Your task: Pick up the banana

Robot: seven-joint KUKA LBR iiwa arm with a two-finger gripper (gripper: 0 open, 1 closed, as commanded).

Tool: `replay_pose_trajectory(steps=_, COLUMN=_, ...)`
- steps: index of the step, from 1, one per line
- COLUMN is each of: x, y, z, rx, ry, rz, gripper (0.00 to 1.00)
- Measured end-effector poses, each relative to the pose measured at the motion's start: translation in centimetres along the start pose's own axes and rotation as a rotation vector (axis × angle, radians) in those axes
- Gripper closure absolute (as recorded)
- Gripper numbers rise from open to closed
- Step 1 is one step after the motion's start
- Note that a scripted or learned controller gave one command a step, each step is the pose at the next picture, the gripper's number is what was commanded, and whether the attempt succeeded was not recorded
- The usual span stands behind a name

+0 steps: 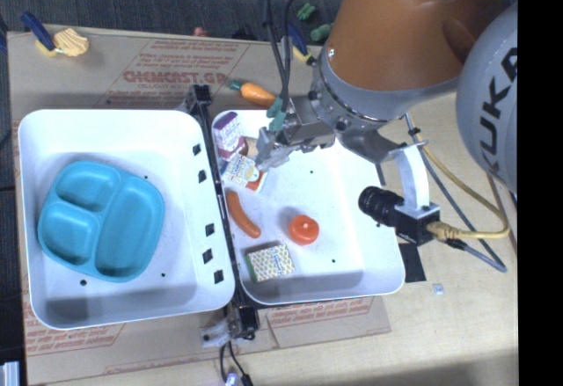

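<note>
My gripper hangs over the back left part of the right bin, under the arm's big orange band. It sits just right of a purple and white cup and above a small printed packet. Nothing can be seen held in it. The arm's bulk hides the bin's back right part.
The right bin also holds an orange-red sausage, a round orange fruit and a patterned flat box. A blue divided tray lies in the left bin. A carrot lies behind the bins, and a yellow object sits far back left.
</note>
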State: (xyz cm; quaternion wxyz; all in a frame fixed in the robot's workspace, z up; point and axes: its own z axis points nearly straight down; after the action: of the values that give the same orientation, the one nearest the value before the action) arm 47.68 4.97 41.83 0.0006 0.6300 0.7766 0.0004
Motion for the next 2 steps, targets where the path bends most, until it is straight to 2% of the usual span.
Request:
replay_pose_trajectory(steps=1, x=8.43, y=1.59, z=9.08, rx=0.007, ry=0.000, rz=-0.014, gripper=1.00)
replay_pose_trajectory(steps=2, x=8.37, y=1.60, z=9.05, rx=0.007, ry=0.000, rz=-0.013, gripper=0.00)
